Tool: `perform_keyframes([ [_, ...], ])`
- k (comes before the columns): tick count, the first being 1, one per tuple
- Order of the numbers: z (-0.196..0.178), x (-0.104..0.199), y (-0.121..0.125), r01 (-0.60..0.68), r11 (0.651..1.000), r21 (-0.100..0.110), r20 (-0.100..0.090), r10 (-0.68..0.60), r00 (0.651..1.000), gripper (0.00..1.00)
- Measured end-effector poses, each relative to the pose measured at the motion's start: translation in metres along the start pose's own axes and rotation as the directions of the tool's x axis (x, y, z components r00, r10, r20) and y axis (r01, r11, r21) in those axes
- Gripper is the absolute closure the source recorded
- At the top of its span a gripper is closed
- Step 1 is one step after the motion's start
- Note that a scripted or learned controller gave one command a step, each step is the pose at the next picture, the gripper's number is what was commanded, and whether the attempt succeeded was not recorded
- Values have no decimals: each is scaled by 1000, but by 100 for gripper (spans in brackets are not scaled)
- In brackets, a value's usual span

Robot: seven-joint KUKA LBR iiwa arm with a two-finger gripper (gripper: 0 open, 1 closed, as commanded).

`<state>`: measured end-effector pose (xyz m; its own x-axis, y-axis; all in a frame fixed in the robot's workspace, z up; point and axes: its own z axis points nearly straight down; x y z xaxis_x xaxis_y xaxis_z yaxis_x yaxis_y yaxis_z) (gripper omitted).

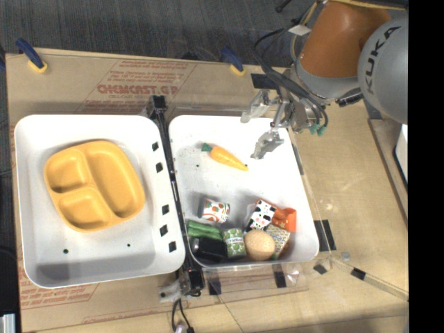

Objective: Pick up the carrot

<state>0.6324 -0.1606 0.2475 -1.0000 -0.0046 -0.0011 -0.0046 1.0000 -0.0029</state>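
Observation:
The carrot (225, 157), orange with a small green top, lies flat on the white floor of the right bin (239, 186), in its upper half. My gripper (261, 127) hangs over the bin's upper right part, just right of the carrot's thin end and apart from it. Its two fingers stand spread, one near the bin's back rim and one lower down by the carrot, and nothing is between them. The grey arm with its orange band (340, 37) reaches in from the upper right.
A yellow divided plate (94, 184) sits in the left bin (31, 134). Along the right bin's front wall are crowded a small patterned cup (216, 210), a cow-spotted item (261, 216), a tan ball (259, 244), a green piece (205, 229) and other small things.

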Motion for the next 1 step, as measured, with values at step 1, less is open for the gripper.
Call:
perform_keyframes([
  [1,156,-18,-11,25,1000,-7,-15,-25,1000,0],
])
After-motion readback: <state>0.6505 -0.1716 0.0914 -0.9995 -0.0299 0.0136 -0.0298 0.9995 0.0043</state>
